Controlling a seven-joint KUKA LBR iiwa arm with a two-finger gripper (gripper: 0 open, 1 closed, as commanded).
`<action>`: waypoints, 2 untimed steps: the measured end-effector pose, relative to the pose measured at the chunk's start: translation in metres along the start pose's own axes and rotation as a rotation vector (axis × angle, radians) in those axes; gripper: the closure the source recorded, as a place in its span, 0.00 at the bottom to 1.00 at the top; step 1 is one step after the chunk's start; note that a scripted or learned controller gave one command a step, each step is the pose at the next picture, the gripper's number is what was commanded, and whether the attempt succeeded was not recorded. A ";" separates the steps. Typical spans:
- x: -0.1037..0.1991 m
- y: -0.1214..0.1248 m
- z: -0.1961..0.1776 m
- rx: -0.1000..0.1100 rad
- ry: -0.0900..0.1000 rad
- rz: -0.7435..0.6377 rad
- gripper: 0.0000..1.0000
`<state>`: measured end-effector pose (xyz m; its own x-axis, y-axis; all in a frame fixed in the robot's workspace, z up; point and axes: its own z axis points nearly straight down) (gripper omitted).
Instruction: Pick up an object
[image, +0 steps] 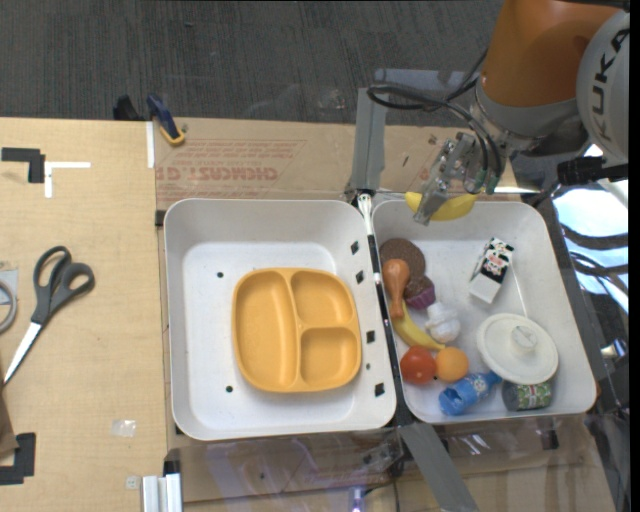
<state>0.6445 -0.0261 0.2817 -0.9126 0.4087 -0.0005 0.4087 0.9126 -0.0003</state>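
Note:
My gripper (441, 203) hangs over the far edge of the right bin (556, 262), near its back left corner. A yellow fruit-like piece (456, 207) sits between its fingertips, lifted clear of the bin floor, and the fingers are shut on it. In the bin below lie a small cow-print carton (492, 270), a brown disc (402, 254), a brown drumstick (397, 281), a purple piece (420, 293), a banana (416, 334), a tomato (418, 366), an orange (453, 362), a blue item (467, 393), a white round lid (516, 346) and a green can (527, 396).
The left bin (190, 300) holds a yellow divided plate (297, 329). Scissors (48, 292) lie on the wooden bench at the far left. A grey post (368, 150) stands behind the gap between the bins, just left of the gripper.

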 end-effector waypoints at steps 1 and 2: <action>0.045 0.041 0.091 0.000 0.000 -0.105 1.00; 0.037 0.040 0.018 -0.001 -0.003 -0.305 1.00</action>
<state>0.6274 0.0256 0.2639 -0.9933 0.1154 -0.0031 0.1154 0.9933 0.0002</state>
